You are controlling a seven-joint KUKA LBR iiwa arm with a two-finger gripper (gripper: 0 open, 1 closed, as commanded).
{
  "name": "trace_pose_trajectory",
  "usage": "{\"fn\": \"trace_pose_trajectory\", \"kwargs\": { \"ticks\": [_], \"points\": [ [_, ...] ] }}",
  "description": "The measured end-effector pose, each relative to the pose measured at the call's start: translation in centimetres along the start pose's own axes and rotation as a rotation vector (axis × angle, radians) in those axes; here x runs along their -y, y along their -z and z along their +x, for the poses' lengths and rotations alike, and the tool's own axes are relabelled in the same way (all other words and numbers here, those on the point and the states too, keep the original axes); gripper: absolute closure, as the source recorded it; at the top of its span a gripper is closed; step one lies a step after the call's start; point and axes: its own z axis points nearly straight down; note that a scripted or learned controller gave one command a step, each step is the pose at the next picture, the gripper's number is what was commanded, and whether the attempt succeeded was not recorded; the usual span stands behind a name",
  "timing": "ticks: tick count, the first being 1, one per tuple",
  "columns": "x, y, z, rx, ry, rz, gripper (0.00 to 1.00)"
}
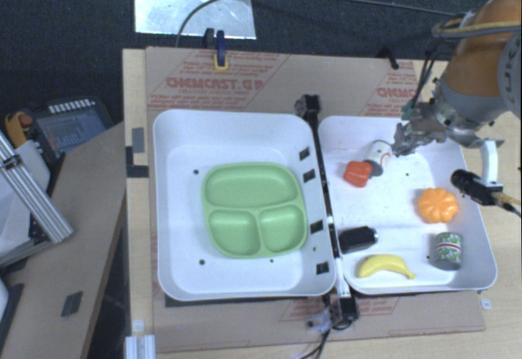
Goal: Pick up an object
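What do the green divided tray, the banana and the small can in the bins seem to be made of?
Green tray: likely moulded plastic, matte with a soft sheen and rounded compartment walls. Banana: probably a plastic toy, judging by its even yellow and smooth surface, though real fruit can't be ruled out. Can: seems metal, with a greyish rim and a printed label; too small to be sure.

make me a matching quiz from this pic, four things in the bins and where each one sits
Things:
1. green divided plate
2. banana
3. orange pumpkin
4. red pepper

Places:
A. right bin, front edge, beside the can
B. left bin, middle
C. right bin, near the divider, just left of the claw
D. right bin, right side, above the can

Pairs: 1-B, 2-A, 3-D, 4-C
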Motion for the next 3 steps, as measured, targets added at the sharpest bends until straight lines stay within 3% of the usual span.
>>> {"fn": "trace_pose_trajectory", "kwargs": {
  "ticks": [1, 2, 3],
  "points": [
    [0.2, 6.4, 0.1, 0.0, 0.004, -0.002, 1.0],
    [0.1, 8.1, 0.1, -0.001, 0.005, 0.002, 1.0],
    [0.3, 6.9, 5.6, -0.002, 0.008, 0.005, 1.0]
  ]
}}
